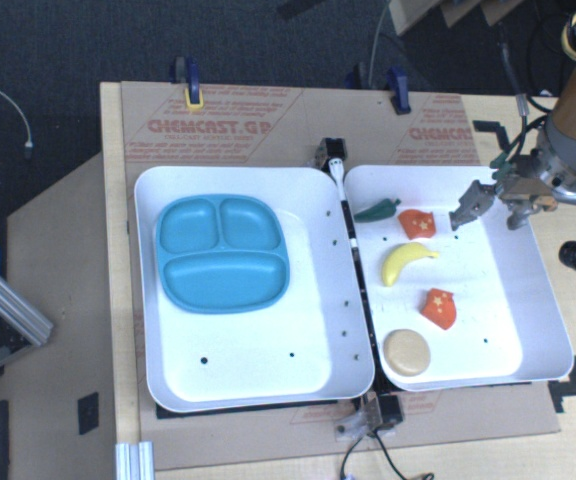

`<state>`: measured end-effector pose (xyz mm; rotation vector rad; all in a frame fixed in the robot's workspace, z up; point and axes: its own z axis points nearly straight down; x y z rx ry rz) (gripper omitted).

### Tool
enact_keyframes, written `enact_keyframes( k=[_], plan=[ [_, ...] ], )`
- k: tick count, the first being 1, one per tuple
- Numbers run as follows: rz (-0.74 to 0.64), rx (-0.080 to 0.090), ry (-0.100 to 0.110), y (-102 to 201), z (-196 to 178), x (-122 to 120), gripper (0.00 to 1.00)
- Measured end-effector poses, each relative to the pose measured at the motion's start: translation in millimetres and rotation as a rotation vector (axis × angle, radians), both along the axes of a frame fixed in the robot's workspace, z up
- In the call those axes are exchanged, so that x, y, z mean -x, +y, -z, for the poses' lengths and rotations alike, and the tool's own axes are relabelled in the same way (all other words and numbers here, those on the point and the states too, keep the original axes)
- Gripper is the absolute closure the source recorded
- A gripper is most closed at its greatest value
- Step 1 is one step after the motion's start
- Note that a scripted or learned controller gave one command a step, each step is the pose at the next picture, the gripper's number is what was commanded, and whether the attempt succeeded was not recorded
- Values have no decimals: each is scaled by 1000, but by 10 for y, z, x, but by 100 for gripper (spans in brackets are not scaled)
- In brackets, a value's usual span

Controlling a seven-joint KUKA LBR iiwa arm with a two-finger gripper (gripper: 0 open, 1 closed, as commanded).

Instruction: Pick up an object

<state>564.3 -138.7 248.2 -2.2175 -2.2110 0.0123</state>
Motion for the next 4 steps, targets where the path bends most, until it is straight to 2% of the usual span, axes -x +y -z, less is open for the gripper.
enact_keyframes(
  k=[1,4],
  plan=[
    [-3,2,-13,4,-71,-24,0],
    [-2,-1,-6,103,1292,24,0]
  ],
)
